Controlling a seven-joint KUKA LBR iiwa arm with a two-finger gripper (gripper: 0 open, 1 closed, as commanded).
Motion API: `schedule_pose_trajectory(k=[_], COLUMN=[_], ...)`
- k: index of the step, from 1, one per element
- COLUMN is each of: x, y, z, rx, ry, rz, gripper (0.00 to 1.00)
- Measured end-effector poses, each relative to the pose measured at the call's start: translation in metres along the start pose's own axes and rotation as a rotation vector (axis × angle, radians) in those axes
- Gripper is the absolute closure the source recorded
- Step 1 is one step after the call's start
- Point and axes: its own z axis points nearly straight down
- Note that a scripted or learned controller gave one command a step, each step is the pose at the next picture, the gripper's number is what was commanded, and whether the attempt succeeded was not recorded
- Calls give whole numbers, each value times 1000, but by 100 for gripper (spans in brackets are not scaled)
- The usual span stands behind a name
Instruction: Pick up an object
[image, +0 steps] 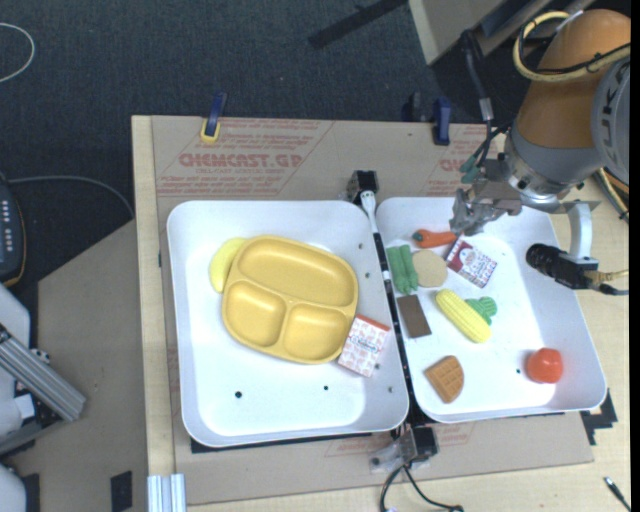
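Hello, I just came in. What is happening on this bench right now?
A grey arm with an orange band reaches in from the right, its end effector low over the far end of the right white bin. It sits beside a small orange carrot toy and a red-and-white packet. Whether it holds anything cannot be seen. A yellow corn toy and a red tomato toy lie nearer. The left white bin carries a yellow divided plastic tray.

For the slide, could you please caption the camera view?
Robot hand poised over toy carrot in right bin; yellow tray in left bin.
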Motion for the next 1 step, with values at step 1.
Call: schedule_pose_trajectory(k=[1], x=[32], y=[3], z=[1], rx=[1], ry=[-2], rz=[2], gripper=[100])
